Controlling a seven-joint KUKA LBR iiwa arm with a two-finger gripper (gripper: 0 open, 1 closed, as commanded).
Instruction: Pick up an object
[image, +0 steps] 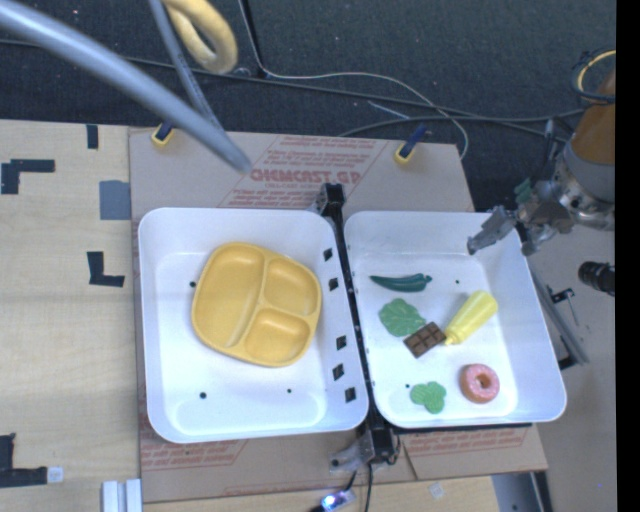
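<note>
The right bin (520, 300) holds a dark green pepper (402, 282), a green leafy piece (400, 318), a brown chocolate block (423, 340), a yellow bottle (471, 316), a pink donut (480, 383) and a small green broccoli piece (430, 397). My gripper (505, 228) hangs over the bin's upper right corner, up and to the right of the yellow bottle. Its fingers are spread and nothing lies between them.
The left bin (165, 330) holds a yellow divided plate (257, 303). A black divider with clips (343, 300) runs between the bins. Grey tripod legs (150, 85) cross the upper left. Cables trail over the dark floor at the top.
</note>
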